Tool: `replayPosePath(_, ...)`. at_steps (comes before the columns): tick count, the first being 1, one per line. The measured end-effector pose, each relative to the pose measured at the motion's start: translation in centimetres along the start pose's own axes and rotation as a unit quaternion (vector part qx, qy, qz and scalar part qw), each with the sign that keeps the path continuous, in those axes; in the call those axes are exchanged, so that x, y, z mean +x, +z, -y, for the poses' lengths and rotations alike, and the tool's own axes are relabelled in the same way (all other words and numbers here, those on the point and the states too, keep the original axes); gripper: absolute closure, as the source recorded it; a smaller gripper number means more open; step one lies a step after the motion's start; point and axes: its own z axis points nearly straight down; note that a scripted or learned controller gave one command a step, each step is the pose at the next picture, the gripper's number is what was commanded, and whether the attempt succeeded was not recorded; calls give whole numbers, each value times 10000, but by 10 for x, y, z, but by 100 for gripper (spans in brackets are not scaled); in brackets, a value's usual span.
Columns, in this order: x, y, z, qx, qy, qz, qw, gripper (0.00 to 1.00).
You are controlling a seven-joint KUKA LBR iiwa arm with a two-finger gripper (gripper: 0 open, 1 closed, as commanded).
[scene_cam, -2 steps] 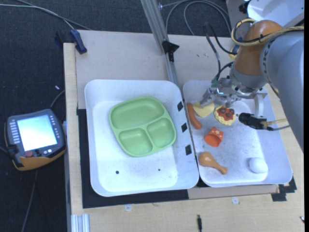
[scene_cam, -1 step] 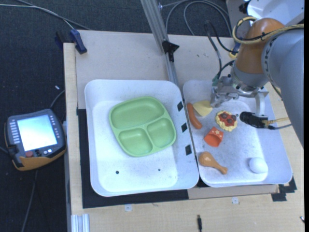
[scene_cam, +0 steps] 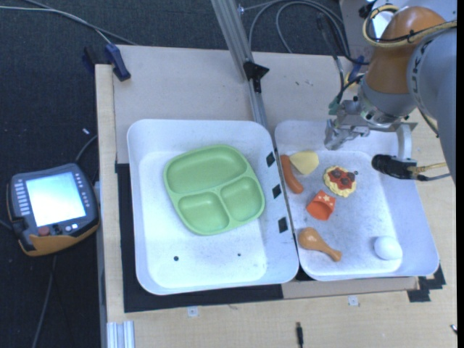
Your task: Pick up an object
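the jaws (scene_cam: 338, 138) hover over the far edge of the right bin (scene_cam: 413, 216); i cannot tell their state. just beyond them lies the yellow wedge (scene_cam: 304, 162), beside the sausage (scene_cam: 292, 174). descend squarely, centring over one item.

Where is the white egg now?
The egg lies in the right bin, near its front right corner, right of the drumstick.
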Motion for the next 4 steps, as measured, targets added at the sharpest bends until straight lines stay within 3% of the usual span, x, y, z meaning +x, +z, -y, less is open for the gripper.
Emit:
replayPosePath(1,2,-65,0,-18,-3,2,10000,100)
replayPosePath(2,3,-68,-1,7,-1,-2,10000,100)
replayPosePath(4,113,-76,-4,9,-28,-15,10000,100)
